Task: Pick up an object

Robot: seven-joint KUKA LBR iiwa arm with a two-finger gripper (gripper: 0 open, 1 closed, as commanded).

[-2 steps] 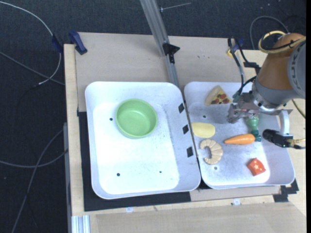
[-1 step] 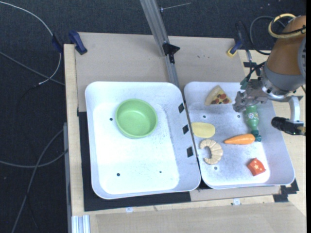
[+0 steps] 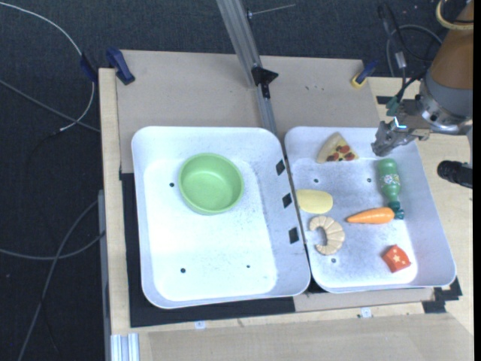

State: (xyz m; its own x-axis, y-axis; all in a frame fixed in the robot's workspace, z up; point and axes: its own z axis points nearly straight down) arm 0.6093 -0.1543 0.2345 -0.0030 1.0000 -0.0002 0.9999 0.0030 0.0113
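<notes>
Judging progress: nothing looked picked up yet; every item lay flat in a bin, so the whole grasp and lift were left.
Bottle: the green bottle lay in the right bin, near its far right corner, neck pointing toward the near side. It seemed the likeliest target, being closest to the gripper.
Bottle vs gripper: the gripper hung just beyond the bottle's far end, over the bin's far edge, apart from it and seemingly above it. Nothing sat between the jaws.
Jaw state: whether they were released or clenched could not be told; the tool read as a small grey blur.
Carrot: the carrot lay just on the near side of the bottle, its leafy end almost touching the bottle's neck.
Pizza: the pizza slice lay near the bin's far edge, left of the gripper.
Others: a yellow piece and a shrimp lay near the bin's left wall; a red piece sat toward the near right corner.
Left bin: the left bin held a green bowl, upright, well apart from the gripper.
Remaining: likely a short move toward the near side, a descent over the bottle, a close and a lift.
Risk: the carrot crowding the neck could be nudged.
</notes>
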